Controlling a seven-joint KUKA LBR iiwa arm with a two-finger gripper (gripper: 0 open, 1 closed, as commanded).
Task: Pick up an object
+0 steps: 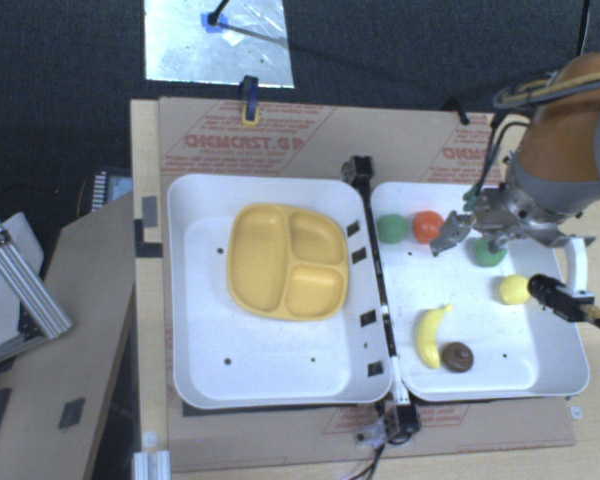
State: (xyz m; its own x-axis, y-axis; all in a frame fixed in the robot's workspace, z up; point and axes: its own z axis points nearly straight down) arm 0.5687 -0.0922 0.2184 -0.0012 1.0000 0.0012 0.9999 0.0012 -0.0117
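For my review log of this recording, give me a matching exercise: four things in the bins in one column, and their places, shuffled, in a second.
Things:
1. yellow divided plate
2. banana
3. orange ball
4. brown disc

Places:
A. right bin, far side, between a green ball and the end effector
B. right bin, near edge, touching the banana's lower end
C. middle of the left bin
D. right bin, near half, beside the divider

Pairs: 1-C, 2-D, 3-A, 4-B
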